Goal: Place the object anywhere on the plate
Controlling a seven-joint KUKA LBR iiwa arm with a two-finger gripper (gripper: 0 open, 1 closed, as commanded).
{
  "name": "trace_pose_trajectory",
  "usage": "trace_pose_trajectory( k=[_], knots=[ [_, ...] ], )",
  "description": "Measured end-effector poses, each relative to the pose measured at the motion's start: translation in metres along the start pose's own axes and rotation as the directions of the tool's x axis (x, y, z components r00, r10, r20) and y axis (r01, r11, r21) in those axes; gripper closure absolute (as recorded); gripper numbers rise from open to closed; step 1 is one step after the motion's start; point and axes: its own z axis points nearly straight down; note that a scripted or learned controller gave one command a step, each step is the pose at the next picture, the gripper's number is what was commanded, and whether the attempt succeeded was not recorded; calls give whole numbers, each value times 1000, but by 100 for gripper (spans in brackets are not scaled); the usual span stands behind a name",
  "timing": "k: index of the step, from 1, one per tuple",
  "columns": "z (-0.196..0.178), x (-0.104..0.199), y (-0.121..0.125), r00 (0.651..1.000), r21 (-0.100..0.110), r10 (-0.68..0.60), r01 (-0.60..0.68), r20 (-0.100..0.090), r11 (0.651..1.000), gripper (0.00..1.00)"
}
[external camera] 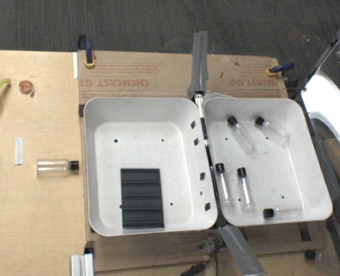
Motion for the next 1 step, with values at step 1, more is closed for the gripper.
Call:
trace_pose_trajectory(
  k=[1],
  knots=[
    [0, 62, -21, 997, -1, 75, -75, -1, 997, 0]
  ],
)
